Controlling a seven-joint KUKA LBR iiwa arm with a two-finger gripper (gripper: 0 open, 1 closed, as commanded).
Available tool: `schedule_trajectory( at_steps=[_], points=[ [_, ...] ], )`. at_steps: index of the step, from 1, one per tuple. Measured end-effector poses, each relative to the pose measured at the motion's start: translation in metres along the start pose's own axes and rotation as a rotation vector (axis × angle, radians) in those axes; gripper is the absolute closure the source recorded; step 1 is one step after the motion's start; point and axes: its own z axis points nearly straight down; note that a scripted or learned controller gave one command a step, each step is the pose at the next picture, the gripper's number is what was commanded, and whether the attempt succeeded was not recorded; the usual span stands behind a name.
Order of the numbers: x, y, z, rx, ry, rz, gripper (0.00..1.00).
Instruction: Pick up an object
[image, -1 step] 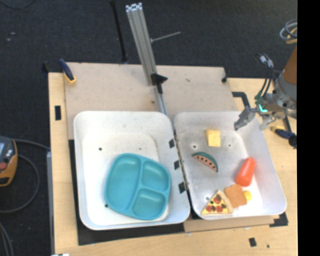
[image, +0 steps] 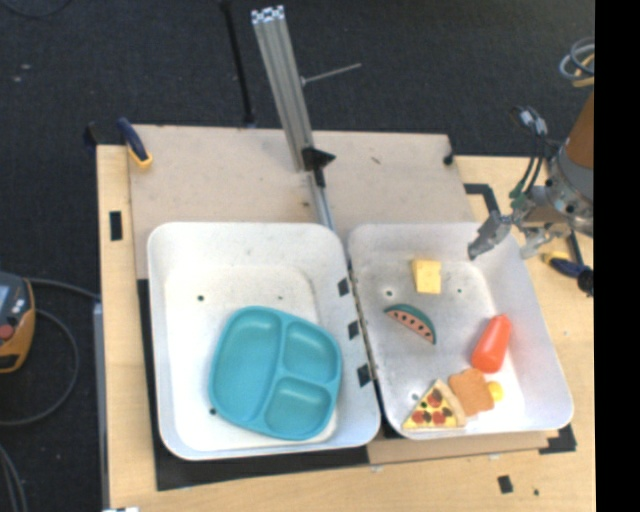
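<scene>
1. Gripper (image: 492, 236) hangs over the far right corner of the right bin (image: 530, 300); it carries nothing, and I cannot tell how wide it stands.
2. Inside this bin lie a yellow cheese block (image: 427, 275), a watermelon slice (image: 412, 322), an orange carrot (image: 491, 344), a bread piece (image: 471, 391) and a pizza slice (image: 434, 409).
3. Left bin (image: 180, 270) holds a turquoise divided plate (image: 275, 371).

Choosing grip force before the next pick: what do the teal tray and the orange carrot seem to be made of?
Teal tray: looks like hard moulded plastic, smooth, faintly glossy, with three pressed compartments. Orange carrot: probably toy plastic, uniform colour with a soft sheen; rubber can't be ruled out.
</scene>
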Motion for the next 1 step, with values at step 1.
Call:
schedule_trajectory(
  at_steps=[1],
  points=[
    [0.0009, -0.0004, 0.0416, 0.003, -0.001, 0.0, 0.0]
  ],
)
